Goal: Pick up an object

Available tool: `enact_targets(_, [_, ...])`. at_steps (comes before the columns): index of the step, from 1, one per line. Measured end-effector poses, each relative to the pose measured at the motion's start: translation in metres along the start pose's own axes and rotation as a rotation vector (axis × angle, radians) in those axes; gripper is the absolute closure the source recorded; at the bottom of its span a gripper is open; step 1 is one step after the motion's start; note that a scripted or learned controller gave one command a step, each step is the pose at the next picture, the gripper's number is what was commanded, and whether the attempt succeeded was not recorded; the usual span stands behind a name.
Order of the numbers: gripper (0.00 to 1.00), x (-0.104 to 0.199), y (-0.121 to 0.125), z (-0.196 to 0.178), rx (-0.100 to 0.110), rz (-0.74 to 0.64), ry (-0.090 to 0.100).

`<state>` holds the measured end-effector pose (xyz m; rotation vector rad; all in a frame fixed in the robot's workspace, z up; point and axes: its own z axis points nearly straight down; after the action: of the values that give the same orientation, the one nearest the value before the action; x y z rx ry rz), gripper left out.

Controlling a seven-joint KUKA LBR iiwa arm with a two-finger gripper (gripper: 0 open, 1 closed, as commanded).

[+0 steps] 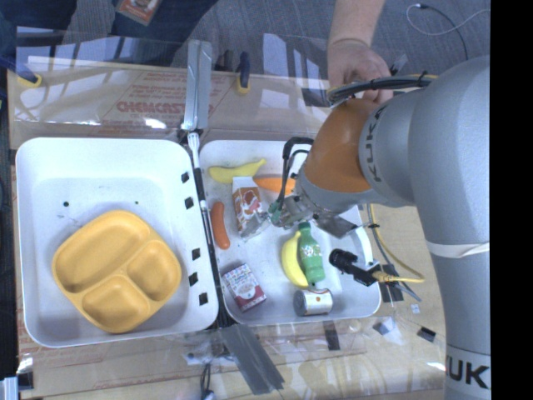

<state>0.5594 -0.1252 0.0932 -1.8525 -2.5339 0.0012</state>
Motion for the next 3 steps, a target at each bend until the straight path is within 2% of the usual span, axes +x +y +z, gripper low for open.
enact_targets(1, [0.0,0.005,-0.049,0.01,0.016,-0.049,0.012])
enact_targets(2, [0.0,-0.057,-0.105,-0.045,-0.002,0.115,-0.001])
enact_targets(3, [0.0,-0.056,-0.104,0.002,0.001,0.173,0.001])
